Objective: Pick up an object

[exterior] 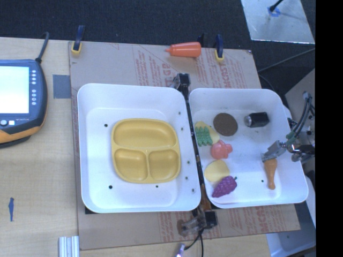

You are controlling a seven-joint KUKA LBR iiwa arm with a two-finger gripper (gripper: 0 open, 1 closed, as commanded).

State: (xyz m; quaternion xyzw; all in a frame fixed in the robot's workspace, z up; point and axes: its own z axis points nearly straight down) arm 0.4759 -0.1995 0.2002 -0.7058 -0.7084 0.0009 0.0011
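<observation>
While yellow tray [145, 156] fills left bin [88, 143], toys crowd right bin [246, 96].

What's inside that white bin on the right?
The right bin holds a brown disc, a dark cylinder, green-and-yellow corn, a pink toy, a yellow piece, purple grapes and an orange drumstick. The end effector covers the drumstick's top.

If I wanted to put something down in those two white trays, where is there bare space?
The left bin has only a bare margin around the yellow divided plate. The right bin is bare mid-floor, between the pink toy and the gripper. Its left side is crowded with toy food.
</observation>
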